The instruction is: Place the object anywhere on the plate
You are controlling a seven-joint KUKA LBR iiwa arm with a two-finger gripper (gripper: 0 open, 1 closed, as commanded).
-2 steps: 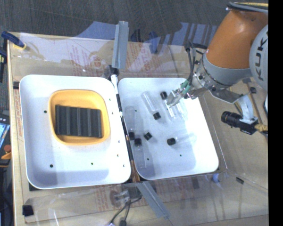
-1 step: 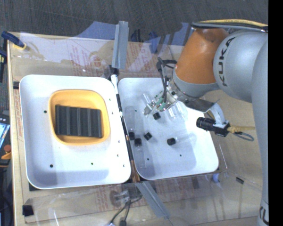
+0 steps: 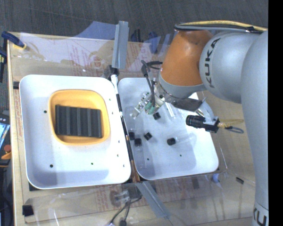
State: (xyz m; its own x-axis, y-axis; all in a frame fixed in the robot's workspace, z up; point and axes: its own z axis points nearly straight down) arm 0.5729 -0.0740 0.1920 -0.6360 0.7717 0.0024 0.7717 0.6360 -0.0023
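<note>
The arm hangs over the right bin (image 3: pixel 205 161), its end effector (image 3: pixel 151 108) low among small dark pieces (image 3: pixel 170 141); grip state cannot be told. The yellow plate (image 3: pixel 79 98) waits in the left bin (image 3: pixel 35 168). Picking looks in hand; next, a secure lift and carry left.

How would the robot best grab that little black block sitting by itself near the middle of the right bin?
Probably from straight above, jaws closing across the small black block on its two opposite sides. It lies low on the right bin's floor, with bare floor around it, so nothing crowds it.
</note>
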